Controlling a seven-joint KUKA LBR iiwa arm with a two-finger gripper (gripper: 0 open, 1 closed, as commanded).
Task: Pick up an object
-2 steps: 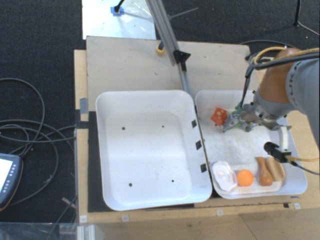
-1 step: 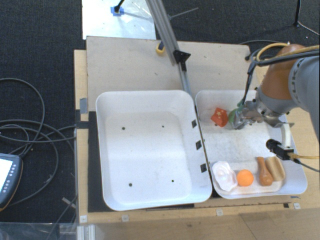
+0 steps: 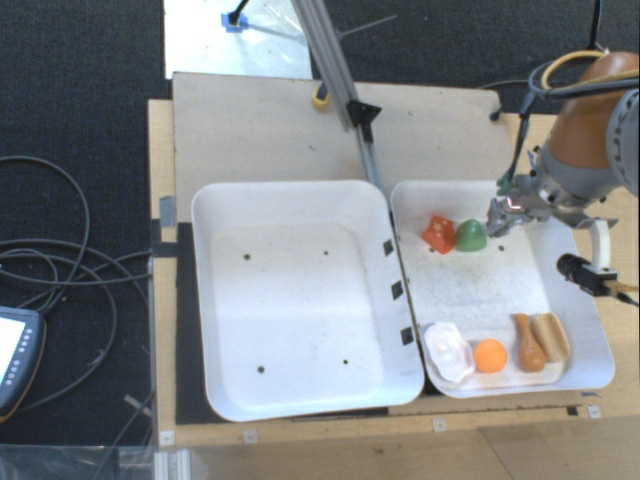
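Camera view: beige bench (image 3: 260, 128) on dark carpet (image 3: 80, 68), cables (image 3: 60, 258) at left, pendant (image 3: 15, 353) at left edge. Two white bins: left bin (image 3: 300, 298), right bin (image 3: 480, 278). Gripper (image 3: 497, 218) low over right bin, just beside green ball (image 3: 470, 235); grip state cannot tell. Red block (image 3: 438, 234) touching ball. Near front wall: white lump (image 3: 447, 350), orange ball (image 3: 490, 356), brown piece (image 3: 528, 343), tan piece (image 3: 552, 335).

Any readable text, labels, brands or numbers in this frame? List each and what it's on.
None readable.
Handheld device at the left edge: its screen is lit, but its content is too small and cut off to read.
Bins, red object, green object, orange ball: no print visible.
Arm: no legible marking.
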